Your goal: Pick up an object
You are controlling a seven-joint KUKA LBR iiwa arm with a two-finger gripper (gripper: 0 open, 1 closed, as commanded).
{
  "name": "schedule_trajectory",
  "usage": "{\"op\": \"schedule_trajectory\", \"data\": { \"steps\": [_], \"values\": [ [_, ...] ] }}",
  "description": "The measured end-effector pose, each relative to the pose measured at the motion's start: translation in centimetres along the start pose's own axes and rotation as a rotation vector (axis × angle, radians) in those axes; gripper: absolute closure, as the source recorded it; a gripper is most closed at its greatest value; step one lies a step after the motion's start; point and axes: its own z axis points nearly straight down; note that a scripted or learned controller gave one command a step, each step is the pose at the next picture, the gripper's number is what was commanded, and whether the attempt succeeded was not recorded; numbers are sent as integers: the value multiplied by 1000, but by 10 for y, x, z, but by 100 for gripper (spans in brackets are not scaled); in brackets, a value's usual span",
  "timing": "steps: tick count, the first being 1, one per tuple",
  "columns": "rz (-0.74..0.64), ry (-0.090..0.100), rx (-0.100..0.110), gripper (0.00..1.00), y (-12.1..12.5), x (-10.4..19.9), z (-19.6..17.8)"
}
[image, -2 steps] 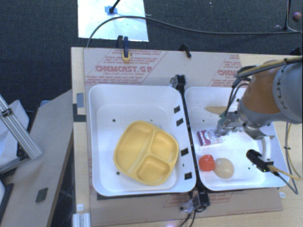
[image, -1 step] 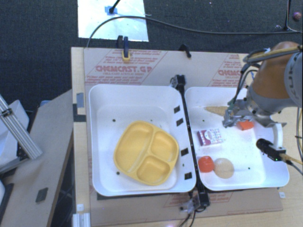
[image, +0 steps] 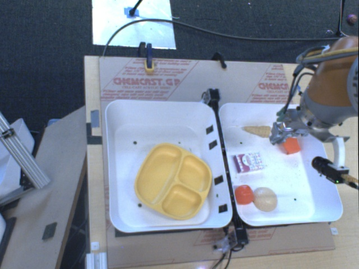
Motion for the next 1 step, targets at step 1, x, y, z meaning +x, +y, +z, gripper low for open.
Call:
{"op": "schedule_trajectory", "data": {
  "steps": [1],
  "values": [
    [-6, 3, 1, 100, 13, 52, -14]
  ]
}}
